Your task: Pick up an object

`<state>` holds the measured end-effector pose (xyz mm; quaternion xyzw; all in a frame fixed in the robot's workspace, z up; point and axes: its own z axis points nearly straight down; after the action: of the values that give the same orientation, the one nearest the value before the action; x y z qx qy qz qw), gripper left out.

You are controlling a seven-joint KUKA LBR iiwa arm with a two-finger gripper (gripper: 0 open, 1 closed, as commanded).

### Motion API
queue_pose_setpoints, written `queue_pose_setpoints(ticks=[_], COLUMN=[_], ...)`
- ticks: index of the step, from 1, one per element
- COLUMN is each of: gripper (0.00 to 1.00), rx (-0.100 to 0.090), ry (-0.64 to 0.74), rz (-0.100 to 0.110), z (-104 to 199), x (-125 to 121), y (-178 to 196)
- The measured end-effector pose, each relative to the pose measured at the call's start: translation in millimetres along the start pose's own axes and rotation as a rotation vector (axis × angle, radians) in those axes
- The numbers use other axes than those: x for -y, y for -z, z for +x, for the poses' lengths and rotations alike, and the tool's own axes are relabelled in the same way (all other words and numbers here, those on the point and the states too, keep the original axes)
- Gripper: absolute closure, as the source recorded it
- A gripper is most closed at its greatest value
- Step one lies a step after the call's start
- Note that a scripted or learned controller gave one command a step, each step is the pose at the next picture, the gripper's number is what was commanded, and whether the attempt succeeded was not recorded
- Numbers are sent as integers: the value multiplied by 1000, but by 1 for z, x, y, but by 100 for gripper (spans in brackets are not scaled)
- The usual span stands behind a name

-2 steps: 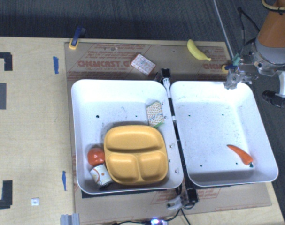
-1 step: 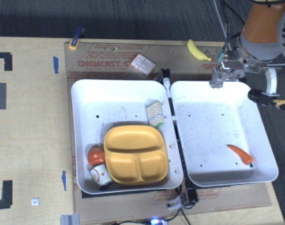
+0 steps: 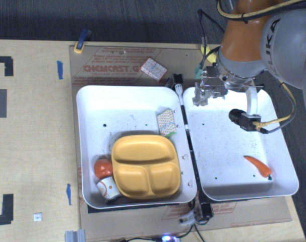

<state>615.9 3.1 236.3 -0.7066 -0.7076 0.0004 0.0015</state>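
My gripper (image 3: pixel 208 93) hangs over the far left corner of the right bin (image 3: pixel 228 185), below the orange wrist band. I see nothing in it. An orange carrot-shaped piece (image 3: pixel 258 166) lies near the right bin's front right corner, well away from the gripper. In the left bin (image 3: pixel 92 105) a yellow divided tray (image 3: pixel 145 165) lies flat at the front. A red ball-like object (image 3: pixel 103 168) and a small white-and-orange cup (image 3: pixel 108 188) sit against its left side. A patterned packet (image 3: pixel 166 122) leans at the tray's far right corner.
A black unit (image 3: pixel 243 119) with a yellow cable hangs from the arm over the right bin. A small patterned card (image 3: pixel 153 68) lies on the cardboard behind the left bin. The rim between the bins (image 3: pixel 185 130) runs just left of the gripper.
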Motion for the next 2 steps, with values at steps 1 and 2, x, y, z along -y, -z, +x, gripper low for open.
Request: queue_pose_setpoints(ticks=[1,2], gripper=[100,100], rx=[1,1], ry=[0,-3], rz=[0,-1], z=[64,-39], x=[74,129], y=[-17,-29])
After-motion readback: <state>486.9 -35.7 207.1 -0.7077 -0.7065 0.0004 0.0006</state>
